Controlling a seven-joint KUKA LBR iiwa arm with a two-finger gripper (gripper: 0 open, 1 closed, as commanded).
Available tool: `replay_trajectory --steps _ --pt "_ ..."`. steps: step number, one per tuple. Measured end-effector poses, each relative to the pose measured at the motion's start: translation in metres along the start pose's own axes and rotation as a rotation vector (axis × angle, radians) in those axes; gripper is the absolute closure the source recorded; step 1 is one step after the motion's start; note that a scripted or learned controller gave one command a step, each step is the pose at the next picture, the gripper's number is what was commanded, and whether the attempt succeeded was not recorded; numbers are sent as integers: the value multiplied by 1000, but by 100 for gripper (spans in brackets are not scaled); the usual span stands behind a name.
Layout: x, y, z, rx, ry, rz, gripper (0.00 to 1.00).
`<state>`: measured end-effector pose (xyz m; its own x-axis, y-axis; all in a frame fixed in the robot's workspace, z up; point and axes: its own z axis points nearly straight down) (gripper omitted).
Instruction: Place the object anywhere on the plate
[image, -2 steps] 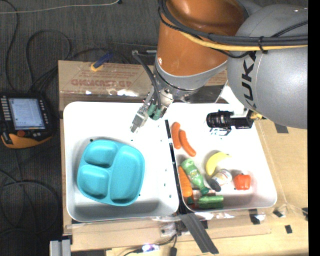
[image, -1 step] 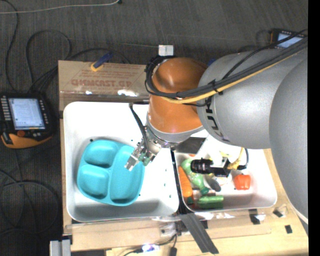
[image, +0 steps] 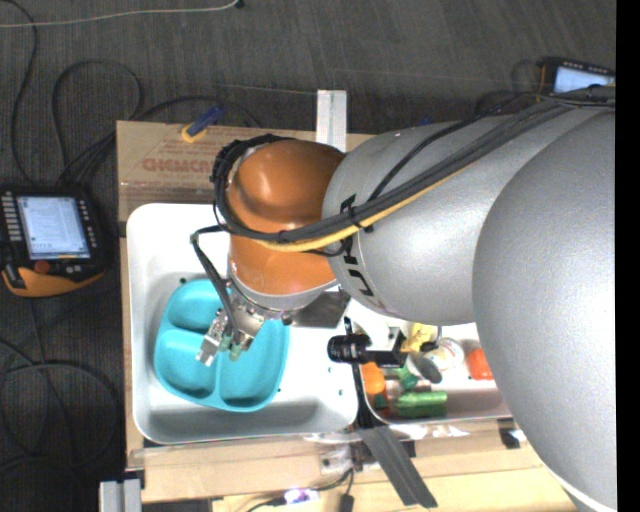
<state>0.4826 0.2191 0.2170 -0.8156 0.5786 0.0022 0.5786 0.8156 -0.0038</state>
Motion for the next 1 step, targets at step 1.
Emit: replay_trajectory --steps 1 --pt "-37 27 -75 -2 -4 81 100"
